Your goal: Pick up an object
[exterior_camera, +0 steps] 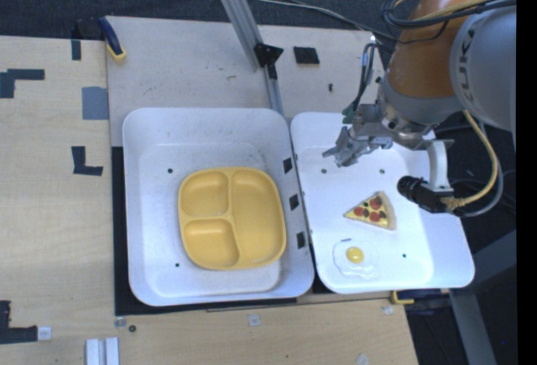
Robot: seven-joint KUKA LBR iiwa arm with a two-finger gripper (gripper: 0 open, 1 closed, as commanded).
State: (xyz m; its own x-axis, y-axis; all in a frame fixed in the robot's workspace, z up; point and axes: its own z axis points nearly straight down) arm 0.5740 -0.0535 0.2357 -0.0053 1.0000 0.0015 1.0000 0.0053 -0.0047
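A toy pizza slice lies in the right bin, near its middle. In front of it, by the bin's near edge, lies a toy fried egg. My gripper hangs over the far left part of the right bin, up and to the left of the pizza slice. Its fingers stand a little apart with nothing between them. The grey arm with its orange band comes in from the upper right.
The left bin holds a yellow divided plate. A slanted metal pole rises behind the bins. A black cable fitting on the arm hangs over the right bin's right side.
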